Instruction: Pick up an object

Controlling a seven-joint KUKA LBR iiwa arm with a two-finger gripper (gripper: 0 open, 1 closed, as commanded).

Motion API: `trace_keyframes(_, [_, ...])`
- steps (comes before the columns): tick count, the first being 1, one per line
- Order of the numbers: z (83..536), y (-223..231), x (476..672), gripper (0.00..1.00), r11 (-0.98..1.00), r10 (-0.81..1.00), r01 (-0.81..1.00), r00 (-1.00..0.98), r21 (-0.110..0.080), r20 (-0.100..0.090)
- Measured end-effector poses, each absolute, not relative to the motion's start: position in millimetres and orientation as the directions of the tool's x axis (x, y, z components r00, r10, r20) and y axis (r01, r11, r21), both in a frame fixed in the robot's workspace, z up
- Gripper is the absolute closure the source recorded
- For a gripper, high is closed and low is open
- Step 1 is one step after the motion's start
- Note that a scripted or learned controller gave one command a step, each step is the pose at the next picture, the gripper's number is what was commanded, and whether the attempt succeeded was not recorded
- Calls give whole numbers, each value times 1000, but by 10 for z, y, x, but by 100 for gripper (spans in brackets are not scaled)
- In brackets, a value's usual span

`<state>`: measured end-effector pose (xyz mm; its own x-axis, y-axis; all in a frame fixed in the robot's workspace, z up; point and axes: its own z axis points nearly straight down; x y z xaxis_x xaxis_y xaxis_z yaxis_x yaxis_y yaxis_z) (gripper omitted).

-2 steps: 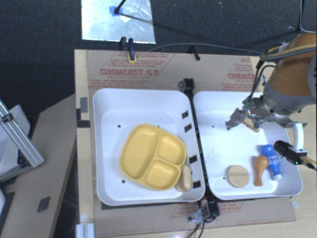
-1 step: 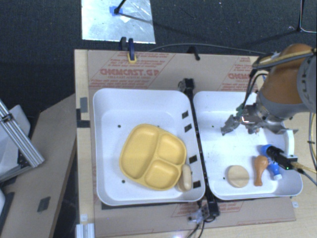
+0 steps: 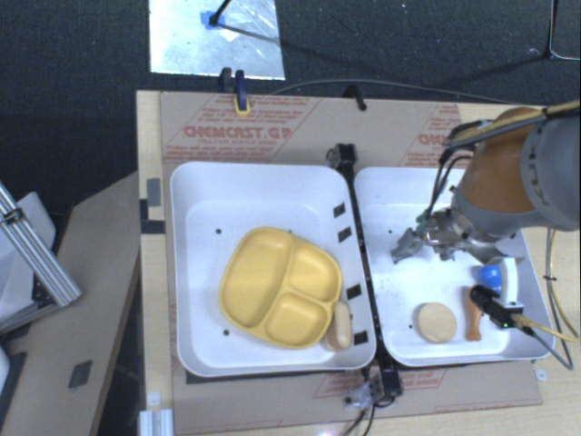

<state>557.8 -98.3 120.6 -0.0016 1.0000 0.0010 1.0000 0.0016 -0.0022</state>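
the left bin (image 3: 195, 243) is mostly taken up by a yellow tray (image 3: 280, 286), with a small beige piece (image 3: 340, 326) against its right edge; bare floor is left along the top and left. in the right bin (image 3: 390, 198), the near right corner is crowded by a disc (image 3: 436, 322), a brown tool (image 3: 474, 313) and a blue object (image 3: 490, 275); the left strip is open.

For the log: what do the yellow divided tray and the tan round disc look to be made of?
Yellow divided tray: likely moulded plastic, with a smooth, slightly glossy finish; the sign is its uniform colour and soft rounded compartment walls. Tan round disc: possibly wood or a toy food piece, with a matte finish; it shows flat pale colour without shine, and is too small to settle.
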Motion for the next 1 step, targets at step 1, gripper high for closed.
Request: trace_keyframes(1, [824,-978,5577,0,1,1000,1000,-1,-2,1])
